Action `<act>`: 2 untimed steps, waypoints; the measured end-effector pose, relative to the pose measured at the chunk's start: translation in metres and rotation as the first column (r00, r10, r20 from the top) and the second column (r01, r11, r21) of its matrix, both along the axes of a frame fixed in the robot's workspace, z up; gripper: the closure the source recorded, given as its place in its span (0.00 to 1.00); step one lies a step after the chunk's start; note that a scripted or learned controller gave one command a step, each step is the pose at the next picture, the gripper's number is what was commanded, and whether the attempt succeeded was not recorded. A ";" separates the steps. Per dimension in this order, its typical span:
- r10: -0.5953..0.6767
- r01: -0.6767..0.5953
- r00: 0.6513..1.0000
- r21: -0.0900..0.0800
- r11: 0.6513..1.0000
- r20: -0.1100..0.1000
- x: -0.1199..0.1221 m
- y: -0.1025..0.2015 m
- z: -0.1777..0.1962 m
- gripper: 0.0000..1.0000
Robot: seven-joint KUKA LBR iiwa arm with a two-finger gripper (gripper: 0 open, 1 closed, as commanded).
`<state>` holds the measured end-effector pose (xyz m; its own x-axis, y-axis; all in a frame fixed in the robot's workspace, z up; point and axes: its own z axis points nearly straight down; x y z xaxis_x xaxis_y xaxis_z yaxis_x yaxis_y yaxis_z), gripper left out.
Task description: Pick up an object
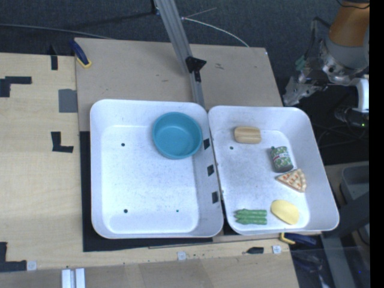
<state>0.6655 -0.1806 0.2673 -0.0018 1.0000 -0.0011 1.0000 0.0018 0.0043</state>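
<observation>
At the upper right of the frame the arm's gripper [298,87] hangs off the bench, above and to the right of the right bin [318,161], well apart from everything in it; whether it is spread or closed cannot be told at this size. The right bin holds a tan bread roll [247,135] near its top, a small green can [280,159] whose label is too blurred to read, a pizza slice [293,180] just below the can, a yellow lemon-like piece [284,212] at the lower right and a bundle of green beans [250,216] beside it. The left bin [114,179] holds a blue bowl [177,135], upright, near its upper right corner.
</observation>
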 end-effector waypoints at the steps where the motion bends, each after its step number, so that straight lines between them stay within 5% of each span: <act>1: 0.000 0.000 1.000 0.001 1.000 -0.002 0.001 0.000 0.026 1.00; 2: 0.003 -0.003 1.000 0.002 1.000 -0.005 -0.013 0.050 0.027 1.00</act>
